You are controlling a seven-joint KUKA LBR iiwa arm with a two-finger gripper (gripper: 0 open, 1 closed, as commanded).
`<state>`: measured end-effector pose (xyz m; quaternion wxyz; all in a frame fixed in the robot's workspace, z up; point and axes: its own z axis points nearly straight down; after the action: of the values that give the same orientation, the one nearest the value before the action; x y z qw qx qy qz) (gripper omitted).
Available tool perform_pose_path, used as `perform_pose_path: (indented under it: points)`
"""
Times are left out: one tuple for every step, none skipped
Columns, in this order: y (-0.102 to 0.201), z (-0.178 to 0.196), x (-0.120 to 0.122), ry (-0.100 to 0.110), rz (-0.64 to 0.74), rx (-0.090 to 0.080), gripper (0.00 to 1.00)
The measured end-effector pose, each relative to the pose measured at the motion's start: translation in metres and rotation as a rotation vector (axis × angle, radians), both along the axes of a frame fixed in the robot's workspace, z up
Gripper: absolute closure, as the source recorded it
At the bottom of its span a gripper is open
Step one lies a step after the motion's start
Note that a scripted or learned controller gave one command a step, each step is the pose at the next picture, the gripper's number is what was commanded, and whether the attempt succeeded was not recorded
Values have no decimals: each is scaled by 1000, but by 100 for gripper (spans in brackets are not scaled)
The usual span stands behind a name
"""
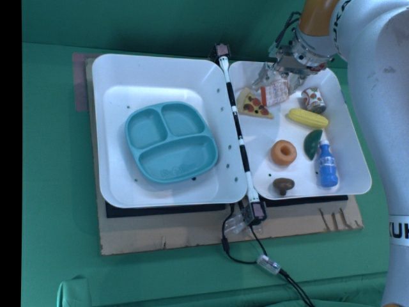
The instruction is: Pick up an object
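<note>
Right bin (358, 171): pizza slice (254, 103) beside carton (275, 93)

Tray (171, 141) in left bin (115, 75); doughnut (283, 152) in right bin (358, 171)

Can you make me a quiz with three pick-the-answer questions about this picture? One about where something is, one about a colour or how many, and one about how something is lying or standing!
1. Where is the teal plate?
A. in the left bin
B. in the right bin
C. on the green floor

2. What colour is the bottle?
A. red
B. blue
C. yellow

3. How is the bottle placed?
A. standing upright
B. lying on its side
C. hanging from the arm

Answers:
1. A: the plate sits in the left bin, on the other side of the divider from the toys.
2. B: the bottle is blue with a white cap, near the right bin front corner, beside the doughnut.
3. B: its whole length rests flat on the bin floor, cap pointing toward the corn.
</note>
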<state>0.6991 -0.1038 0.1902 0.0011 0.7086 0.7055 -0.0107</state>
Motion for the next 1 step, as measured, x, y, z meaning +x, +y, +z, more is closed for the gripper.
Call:
perform_pose_path:
  points:
    - [-1,0,0,1,0,2,0]
